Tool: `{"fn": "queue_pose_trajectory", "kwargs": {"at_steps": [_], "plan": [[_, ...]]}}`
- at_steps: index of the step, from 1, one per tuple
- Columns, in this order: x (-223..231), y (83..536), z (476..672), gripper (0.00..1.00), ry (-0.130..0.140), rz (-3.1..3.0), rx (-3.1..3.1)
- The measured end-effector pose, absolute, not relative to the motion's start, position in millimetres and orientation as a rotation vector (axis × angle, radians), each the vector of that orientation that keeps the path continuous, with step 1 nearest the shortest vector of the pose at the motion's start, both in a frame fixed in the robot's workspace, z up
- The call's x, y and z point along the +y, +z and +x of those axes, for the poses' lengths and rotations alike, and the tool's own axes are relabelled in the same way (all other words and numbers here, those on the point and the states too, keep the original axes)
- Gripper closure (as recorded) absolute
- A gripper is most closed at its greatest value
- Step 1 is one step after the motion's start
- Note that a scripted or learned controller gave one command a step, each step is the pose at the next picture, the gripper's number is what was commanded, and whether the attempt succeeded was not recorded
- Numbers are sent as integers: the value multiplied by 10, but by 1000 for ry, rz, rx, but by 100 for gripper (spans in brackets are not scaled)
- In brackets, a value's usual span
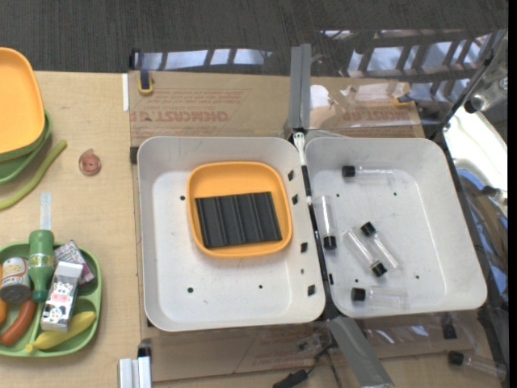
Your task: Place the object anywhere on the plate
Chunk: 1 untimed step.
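I see the dark ridged object (239, 220) already lying flat across the orange plate (239, 178) in the left bin (161, 281), so placement looks done; I cannot tell the gripper's state.

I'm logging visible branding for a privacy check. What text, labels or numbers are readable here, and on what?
"CHEMCOZT", uncertain, printed upside down in red on the cardboard sheet behind the left bin.
Smaller red line under it: too blurred to read.
Labels on the can and carton on the green tray: too small to read.
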State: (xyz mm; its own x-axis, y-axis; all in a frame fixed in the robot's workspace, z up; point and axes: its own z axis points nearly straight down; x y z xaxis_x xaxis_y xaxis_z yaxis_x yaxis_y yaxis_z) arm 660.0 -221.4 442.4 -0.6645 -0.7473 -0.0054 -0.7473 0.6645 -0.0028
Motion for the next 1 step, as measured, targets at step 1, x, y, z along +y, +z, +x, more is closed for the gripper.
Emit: {"fn": "queue_pose_trajectory", "kwargs": {"at_steps": [1], "plan": [[-2213, 4420, 6601, 100, 0, -1782, 2580]]}}
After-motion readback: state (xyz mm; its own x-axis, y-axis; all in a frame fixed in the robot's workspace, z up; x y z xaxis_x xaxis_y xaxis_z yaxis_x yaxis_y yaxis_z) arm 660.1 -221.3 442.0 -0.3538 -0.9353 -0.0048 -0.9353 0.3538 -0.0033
